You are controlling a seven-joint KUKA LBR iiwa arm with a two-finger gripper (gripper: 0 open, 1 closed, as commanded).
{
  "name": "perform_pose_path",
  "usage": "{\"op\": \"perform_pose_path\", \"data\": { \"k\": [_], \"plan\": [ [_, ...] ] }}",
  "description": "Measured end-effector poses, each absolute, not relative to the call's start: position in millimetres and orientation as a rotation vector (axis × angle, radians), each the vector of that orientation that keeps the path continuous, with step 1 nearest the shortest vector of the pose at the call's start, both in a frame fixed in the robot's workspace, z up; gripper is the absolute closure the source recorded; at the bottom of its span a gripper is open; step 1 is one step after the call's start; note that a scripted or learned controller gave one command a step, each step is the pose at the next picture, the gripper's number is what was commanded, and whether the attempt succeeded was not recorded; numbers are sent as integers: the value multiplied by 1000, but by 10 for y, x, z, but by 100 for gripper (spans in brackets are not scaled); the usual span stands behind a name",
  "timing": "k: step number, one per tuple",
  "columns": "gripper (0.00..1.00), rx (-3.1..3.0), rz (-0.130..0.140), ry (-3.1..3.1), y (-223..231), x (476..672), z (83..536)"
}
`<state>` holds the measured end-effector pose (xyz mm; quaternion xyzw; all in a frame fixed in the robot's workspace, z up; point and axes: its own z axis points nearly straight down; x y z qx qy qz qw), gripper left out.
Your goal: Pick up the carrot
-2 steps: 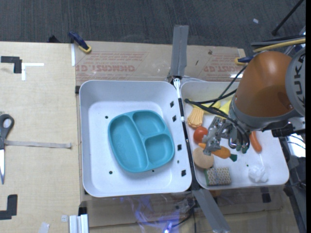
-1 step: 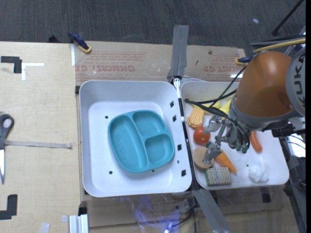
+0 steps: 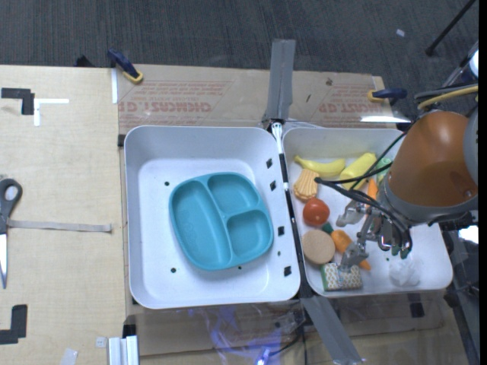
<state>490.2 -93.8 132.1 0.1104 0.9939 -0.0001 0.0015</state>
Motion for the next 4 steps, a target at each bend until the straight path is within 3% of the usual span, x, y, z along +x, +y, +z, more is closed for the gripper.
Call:
{"op": "perform_pose_path", "data": {
  "k": [1, 2, 3, 4],
  "plan": [
    [0, 325, -2, 3117, -932, 5134, 960],
    [100, 322, -3, 3111, -930, 5156, 1048],
    [0, 322, -2, 3111, -929, 5157, 1049],
    [0, 270, 0, 3120, -919, 4924, 936]
  ]
}}
